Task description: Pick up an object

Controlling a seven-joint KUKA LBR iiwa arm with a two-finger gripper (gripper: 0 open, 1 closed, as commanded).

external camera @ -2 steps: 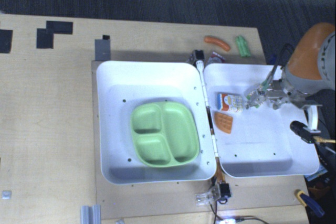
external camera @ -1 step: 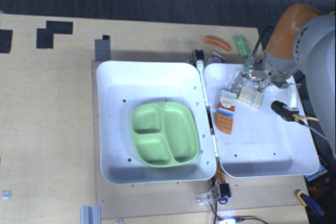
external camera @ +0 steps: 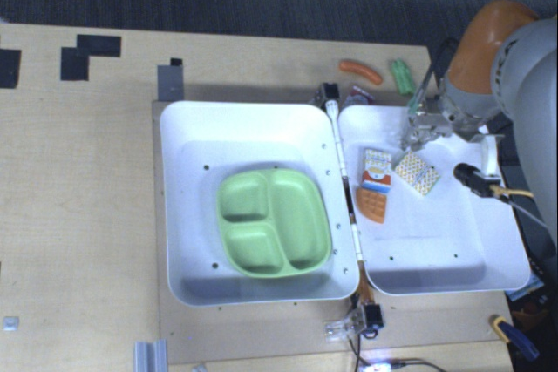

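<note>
Two white bins sit side by side on the bench point(external camera: 78, 213). The left bin point(external camera: 187, 213) holds a green divided plate point(external camera: 273, 220). In the right bin point(external camera: 453, 248) lie a small carton point(external camera: 377, 169), an orange waffle-like piece point(external camera: 372, 205) just below it, and a patterned packet point(external camera: 417, 174) to their right. The hand point(external camera: 422, 129) hangs over the bin's upper part, just above the packet; how far it is open cannot be told. Behind the bins, a toy sausage point(external camera: 360, 71) and a green piece point(external camera: 402, 76) rest on the bench.
</note>
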